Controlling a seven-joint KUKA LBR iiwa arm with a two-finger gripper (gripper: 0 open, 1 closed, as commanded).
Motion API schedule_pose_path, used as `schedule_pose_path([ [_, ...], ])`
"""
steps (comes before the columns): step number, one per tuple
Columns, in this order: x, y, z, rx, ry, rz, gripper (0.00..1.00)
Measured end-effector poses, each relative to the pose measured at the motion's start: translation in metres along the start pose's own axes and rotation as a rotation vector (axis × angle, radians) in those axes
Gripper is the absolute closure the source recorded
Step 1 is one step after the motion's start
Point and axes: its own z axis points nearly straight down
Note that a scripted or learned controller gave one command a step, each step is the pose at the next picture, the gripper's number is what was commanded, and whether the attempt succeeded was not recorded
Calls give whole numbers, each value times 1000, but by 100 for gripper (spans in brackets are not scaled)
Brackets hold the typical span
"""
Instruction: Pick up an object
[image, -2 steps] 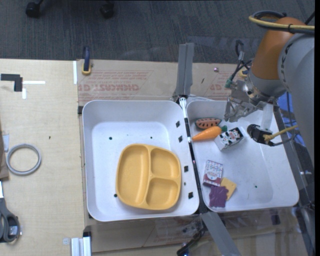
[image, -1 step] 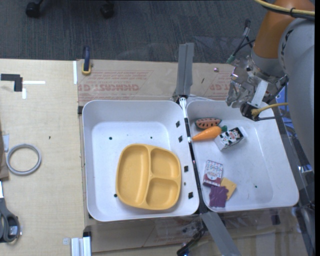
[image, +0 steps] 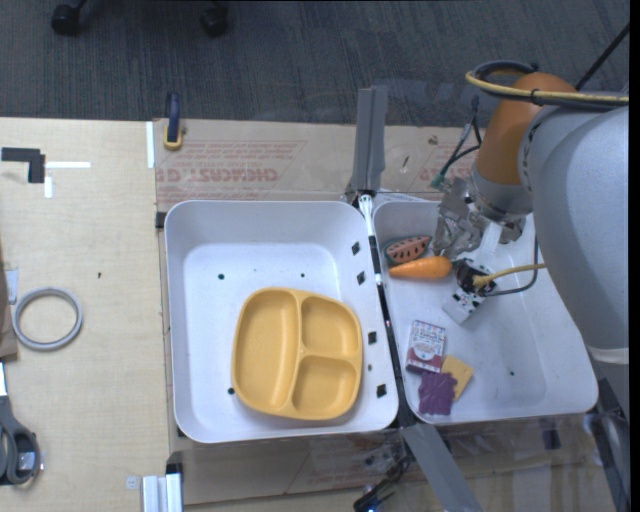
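Orange toy carrot (image: 421, 267) lay near the far-left corner of the right bin (image: 520, 385), touching a brown ridged piece (image: 408, 247). Just to its right hovered the gripper (image: 455, 238); whether it was spread or pressed together could not be told. Nearer lay a small card (image: 427, 346), a yellow piece (image: 458, 375) and a purple piece (image: 436, 394). Left bin (image: 200, 300) held a yellow divided plate (image: 297, 353).

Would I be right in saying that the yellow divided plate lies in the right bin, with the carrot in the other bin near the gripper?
Not quite: the camera view shows the yellow divided plate in the left bin. The carrot lies in the right bin, near the gripper.
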Motion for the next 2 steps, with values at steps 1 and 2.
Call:
schedule_pose_path([
  [1, 34, -19, -94, 0, 0, 490, 0],
  [2, -25, -42, 7, 3, -2, 861, 0],
])
